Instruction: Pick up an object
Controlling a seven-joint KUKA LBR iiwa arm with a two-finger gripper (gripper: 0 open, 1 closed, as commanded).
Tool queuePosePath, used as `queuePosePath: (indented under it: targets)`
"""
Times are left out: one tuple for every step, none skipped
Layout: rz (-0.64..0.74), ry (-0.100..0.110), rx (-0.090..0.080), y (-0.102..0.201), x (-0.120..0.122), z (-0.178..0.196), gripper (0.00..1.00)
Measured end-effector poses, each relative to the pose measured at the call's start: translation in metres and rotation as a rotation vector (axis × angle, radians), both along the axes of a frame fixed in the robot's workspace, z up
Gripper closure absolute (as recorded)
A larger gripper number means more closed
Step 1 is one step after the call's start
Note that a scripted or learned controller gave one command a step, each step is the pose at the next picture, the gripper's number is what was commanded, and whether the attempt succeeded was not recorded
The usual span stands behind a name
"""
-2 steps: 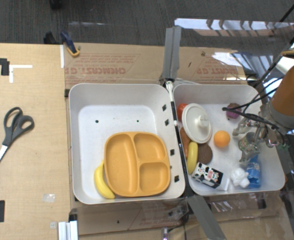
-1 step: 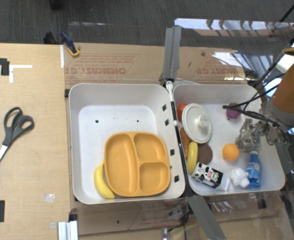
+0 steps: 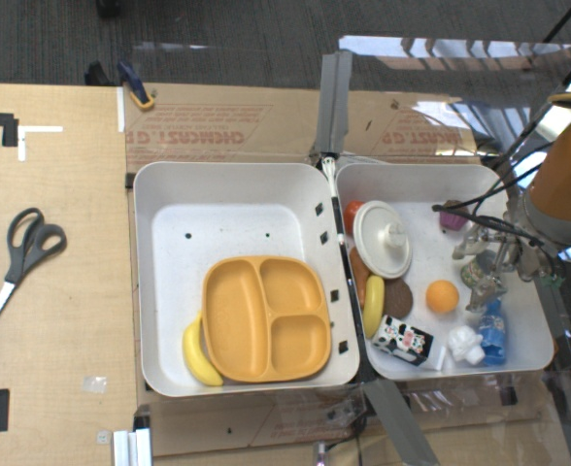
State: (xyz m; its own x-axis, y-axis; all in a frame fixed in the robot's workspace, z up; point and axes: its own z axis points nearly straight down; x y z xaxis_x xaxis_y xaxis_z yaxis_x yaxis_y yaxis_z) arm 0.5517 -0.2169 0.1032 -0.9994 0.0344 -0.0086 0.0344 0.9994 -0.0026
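The end effector (image 3: 484,278) hangs beside the seemingly round, axis-less orange (image 3: 442,296).

bins (image 3: 229,187): smooth white plastic | tray (image 3: 266,316): matt yellow plastic | bench (image 3: 52,338): pale wood | scissors (image 3: 18,260): metal blades

Banana (image 3: 197,353) mostly hidden under yellow tray (image 3: 266,316); arm (image 3: 567,178) cut by right edge.

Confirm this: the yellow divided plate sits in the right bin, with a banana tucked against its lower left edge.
Wrong bin. The camera view shows the yellow divided plate in the left bin, with the banana tucked against its lower left edge.
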Motion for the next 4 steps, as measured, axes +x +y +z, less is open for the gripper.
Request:
queuePosePath:
  targets:
    - [-0.089,0.005,0.005,-0.002,-0.039,-0.011,0.00]
    - [-0.084,0.000,0.002,-0.002,-0.037,0.000,1.00]
    - [-0.374,0.004,0.004,0.020,0.001,-0.011,1.00]
    - [-0.387,0.005,0.004,0.052,0.063,0.138,1.00]
